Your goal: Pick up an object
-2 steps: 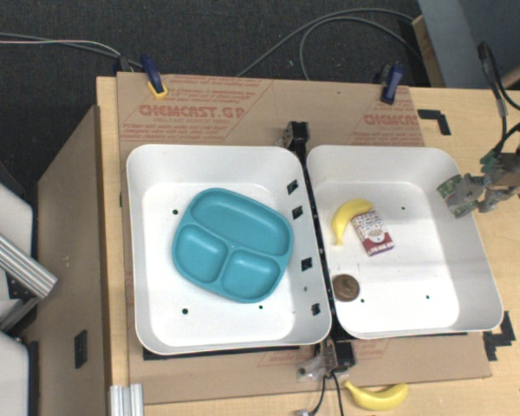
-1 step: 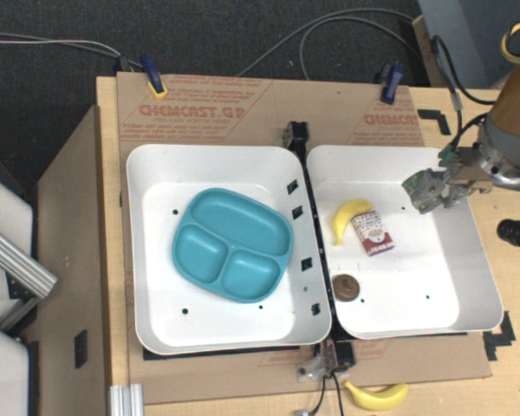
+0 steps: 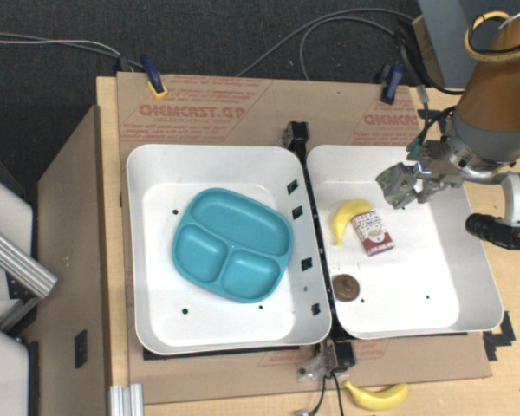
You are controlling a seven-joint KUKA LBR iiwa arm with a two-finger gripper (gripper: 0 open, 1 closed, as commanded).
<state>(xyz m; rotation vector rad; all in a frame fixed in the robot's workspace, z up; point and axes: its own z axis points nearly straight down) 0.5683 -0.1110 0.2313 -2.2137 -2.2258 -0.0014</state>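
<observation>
In the right bin [image 3: 455, 293] a yellow banana [image 3: 347, 217] lies near the left wall. A small red and white box [image 3: 373, 232] rests against its right side. A brown round disc [image 3: 345, 288] sits lower, by the divider. My gripper [image 3: 402, 185] hangs over the upper part of the right bin, above and to the right of the box, with nothing visible between its fingers.
A teal divided plate [image 3: 232, 243] lies in the left bin [image 3: 152, 258]. Another banana [image 3: 380, 395] lies outside the bins at the bench's front edge. Blue clamps [image 3: 152, 74] hold the cardboard at the back. Cables run behind the bench.
</observation>
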